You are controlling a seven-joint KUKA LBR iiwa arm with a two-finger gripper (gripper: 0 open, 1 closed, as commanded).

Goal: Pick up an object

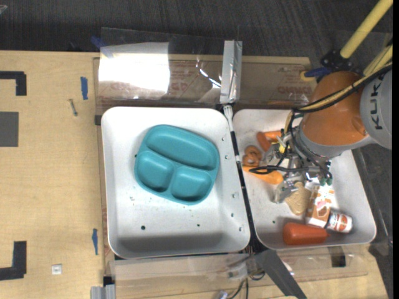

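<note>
Gripper [288, 190] low in right bin [365, 213], over pile; finger spread unclear. Left bin [118, 173] holds teal divided tray [177, 162]. Right bin: red block [304, 233], small bottle [332, 220], orange pieces [269, 138] beside gripper.

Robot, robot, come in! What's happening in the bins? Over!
Gripper low in right bin, over the toy pile. Nothing seen held. Teal tray alone in left bin.
</note>
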